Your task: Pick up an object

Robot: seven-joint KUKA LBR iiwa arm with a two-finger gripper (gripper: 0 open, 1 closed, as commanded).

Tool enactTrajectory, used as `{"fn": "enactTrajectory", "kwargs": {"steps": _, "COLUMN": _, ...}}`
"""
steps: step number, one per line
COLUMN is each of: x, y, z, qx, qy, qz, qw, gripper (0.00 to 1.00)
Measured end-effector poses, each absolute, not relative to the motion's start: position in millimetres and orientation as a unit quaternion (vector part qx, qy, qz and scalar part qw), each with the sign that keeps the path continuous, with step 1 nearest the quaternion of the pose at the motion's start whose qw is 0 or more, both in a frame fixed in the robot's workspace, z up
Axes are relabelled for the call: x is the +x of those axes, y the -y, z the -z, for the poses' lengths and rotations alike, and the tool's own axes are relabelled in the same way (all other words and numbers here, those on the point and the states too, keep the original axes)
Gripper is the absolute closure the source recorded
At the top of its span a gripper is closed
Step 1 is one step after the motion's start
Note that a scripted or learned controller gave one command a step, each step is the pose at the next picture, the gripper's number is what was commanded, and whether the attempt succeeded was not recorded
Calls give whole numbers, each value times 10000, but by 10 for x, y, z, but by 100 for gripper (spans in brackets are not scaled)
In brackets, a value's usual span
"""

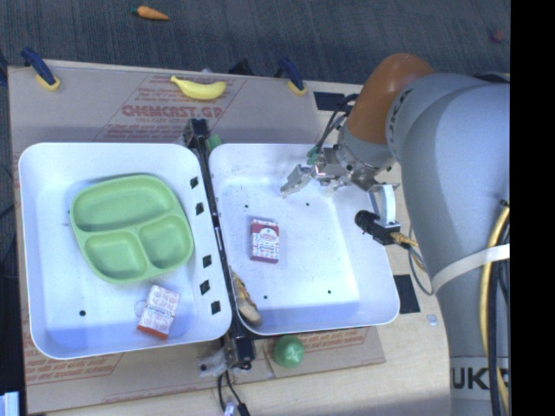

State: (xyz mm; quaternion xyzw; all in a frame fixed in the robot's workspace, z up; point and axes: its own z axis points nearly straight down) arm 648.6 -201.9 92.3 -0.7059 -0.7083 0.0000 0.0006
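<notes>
The pincer (297, 180) hangs over the far part of the right bin (373, 306), its fingers spread apart with nothing between them. The nearest thing to take is the small red carton (264, 239), lying flat near the bin's middle, apart from the walls. A good pick would centre the pincer above the carton, turn the fingers to straddle its narrow sides, then drop straight down before closing.

Tray (130, 228), carton (159, 310) in left bin (35, 232); box (264, 239) in right bin (347, 267).
</notes>
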Motion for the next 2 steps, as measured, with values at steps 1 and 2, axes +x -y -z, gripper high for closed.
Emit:
{"fn": "enactTrajectory", "kwargs": {"steps": 1, "x": 6494, "y": 2007, "z": -1030, "qx": -7044, "qy": 7098, "qz": 4, "qw": 11, "gripper": 100}}
{"fn": "enactTrajectory", "kwargs": {"steps": 2, "x": 6494, "y": 2004, "z": -1027, "qx": -7040, "qy": 7102, "qz": 2, "qw": 14, "gripper": 0}}
